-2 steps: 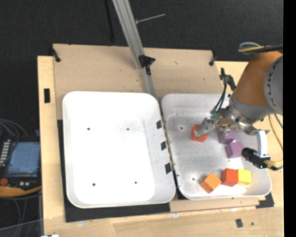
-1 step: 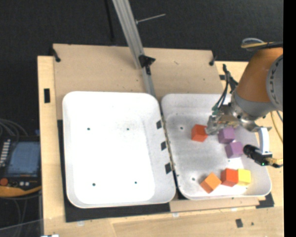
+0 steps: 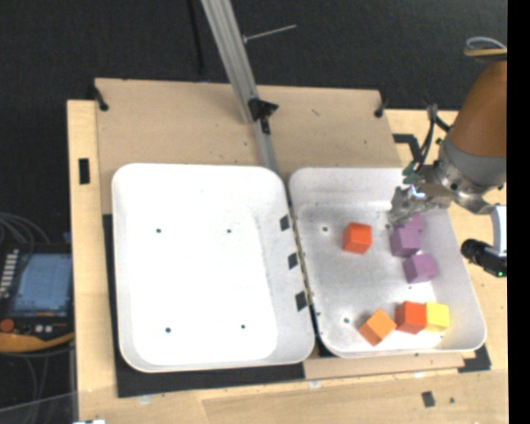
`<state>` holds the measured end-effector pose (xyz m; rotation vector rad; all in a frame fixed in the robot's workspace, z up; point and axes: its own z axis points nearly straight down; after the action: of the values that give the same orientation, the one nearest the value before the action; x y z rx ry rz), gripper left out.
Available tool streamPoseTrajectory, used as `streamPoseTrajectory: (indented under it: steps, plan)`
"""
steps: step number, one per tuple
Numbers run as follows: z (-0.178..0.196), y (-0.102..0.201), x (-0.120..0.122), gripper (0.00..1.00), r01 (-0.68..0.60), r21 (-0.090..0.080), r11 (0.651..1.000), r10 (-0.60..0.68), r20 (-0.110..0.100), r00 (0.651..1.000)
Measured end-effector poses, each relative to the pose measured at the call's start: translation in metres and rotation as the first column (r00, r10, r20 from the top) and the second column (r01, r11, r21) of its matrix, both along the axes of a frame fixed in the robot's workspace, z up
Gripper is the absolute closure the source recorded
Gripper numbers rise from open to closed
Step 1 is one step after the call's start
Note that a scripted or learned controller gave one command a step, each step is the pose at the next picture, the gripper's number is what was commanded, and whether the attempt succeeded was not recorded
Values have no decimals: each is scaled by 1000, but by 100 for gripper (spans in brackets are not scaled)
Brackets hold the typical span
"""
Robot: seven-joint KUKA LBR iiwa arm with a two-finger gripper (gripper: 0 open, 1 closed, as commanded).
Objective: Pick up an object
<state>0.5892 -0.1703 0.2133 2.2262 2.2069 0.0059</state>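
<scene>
The right bin (image 3: 336, 325) holds several blocks. An orange-red block (image 3: 358, 238) lies near its middle. Two purple blocks lie at the right: one (image 3: 409, 236) directly under my gripper (image 3: 405, 207), the other (image 3: 420, 267) just below it. Along the front edge sit an orange block (image 3: 378, 326), a red block (image 3: 412, 316) and a yellow block (image 3: 436, 315), close together. My gripper hangs over the upper right of the bin, its tip at the top edge of the upper purple block. Whether it touches that block is unclear.
The left bin (image 3: 203, 263) lies beside the right one on the wooden bench. A slanted metal rod (image 3: 237, 60) runs from the top of the view down to the gap between the bins. The arm's wrist (image 3: 477, 140) fills the right side.
</scene>
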Motion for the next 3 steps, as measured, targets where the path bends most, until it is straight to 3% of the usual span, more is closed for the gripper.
streamPoseTrajectory:
  steps: [1,3]
  plan:
    - [22,-1,1,100,-5,2,1000,5,-3,1000]
    - [23,102,-10,100,-15,3,1000,15,-8,1000]
